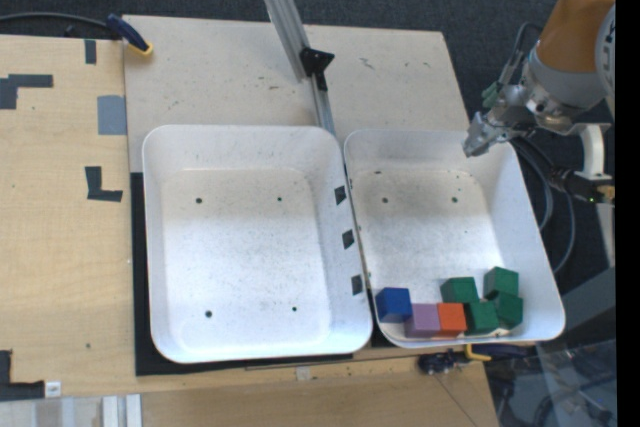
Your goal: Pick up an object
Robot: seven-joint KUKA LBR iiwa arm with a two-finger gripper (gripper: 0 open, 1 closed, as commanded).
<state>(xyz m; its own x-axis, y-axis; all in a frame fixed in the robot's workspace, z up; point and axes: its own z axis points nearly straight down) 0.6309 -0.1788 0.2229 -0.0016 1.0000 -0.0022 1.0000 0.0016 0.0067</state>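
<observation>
- The claw (478, 137) hangs over the far right corner of the right bin (520, 205). It is too small and dim to tell how it stands or whether it has anything in it.
- The arm (575, 35) comes in from the right, with its orange band up high.
- The blocks sit in a bunch at the near end of the right bin, well apart from the claw.
- A blue block (394, 303) is at the left of the bunch, close to the wall between the bins.
- A purple block (426, 318) is just beside it, and an orange block (452, 317) touches the purple one.
- Green blocks (486, 299) crowd together at the right of the bunch, some pressed against the bin's near wall.
- The left bin (160, 215) sits right beside the right bin.
- A grey metal bar (278, 0) slants down from the top and ends by the far edge where the bins meet.
- Dark cables (560, 205) hang at the right of the right bin.
- A blue and yellow clamp (130, 33) lies at the far left of the bench (230, 65).
</observation>
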